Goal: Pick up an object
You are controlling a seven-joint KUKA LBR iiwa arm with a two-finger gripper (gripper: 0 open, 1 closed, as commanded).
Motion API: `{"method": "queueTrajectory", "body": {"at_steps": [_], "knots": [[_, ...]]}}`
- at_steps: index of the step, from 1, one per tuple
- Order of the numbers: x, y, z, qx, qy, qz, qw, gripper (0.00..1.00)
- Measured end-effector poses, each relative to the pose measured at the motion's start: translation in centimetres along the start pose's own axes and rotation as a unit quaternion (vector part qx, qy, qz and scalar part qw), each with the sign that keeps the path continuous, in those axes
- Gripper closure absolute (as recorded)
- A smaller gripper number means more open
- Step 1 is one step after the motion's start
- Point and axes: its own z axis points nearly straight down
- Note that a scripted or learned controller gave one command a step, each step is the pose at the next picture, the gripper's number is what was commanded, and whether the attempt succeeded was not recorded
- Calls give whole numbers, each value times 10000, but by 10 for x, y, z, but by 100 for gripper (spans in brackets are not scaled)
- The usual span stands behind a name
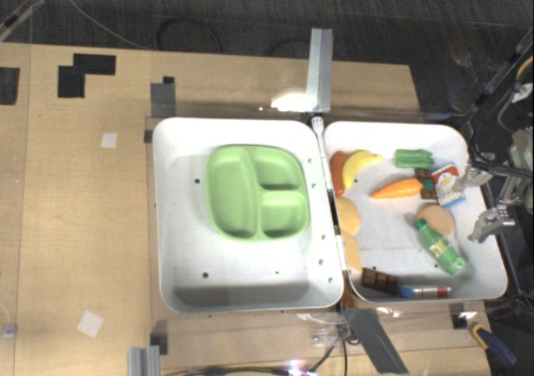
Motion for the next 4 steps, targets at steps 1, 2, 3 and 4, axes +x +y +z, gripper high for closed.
{"method": "queueTrajectory", "body": {"at_steps": [1, 2, 3, 4], "knots": [[5, -23, 160, 1, -19, -13, 10000, 0], [-4, 10, 188, 25, -52, -216, 9998, 0], [-64, 87, 188, -4, -80, -774, 9970, 0], [-68, 87, 173, 14, -156, -801, 9967, 100]]}}
